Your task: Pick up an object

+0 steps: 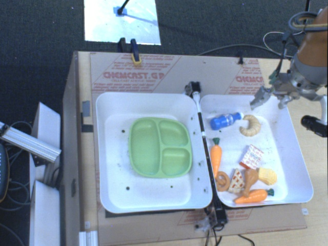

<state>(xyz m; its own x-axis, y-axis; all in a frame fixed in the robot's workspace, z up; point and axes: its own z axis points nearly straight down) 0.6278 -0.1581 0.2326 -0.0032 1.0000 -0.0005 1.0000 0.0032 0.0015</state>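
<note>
Left bin (110,188): we see a green divided plate (160,147) lying at its centre.

Right bin (294,152): we count a blue bottle (224,120) and a croissant (250,125) near the top, a carrot (216,158) along the left wall, a red-and-white packet (251,157) mid-bin, and a pretzel (222,180), a sandwich wedge (236,181) and a second carrot (251,196) at the lower edge.

Gripper (270,98): upper right of the frame, above the bin's top edge, fingers spread apart with nothing between them.
</note>
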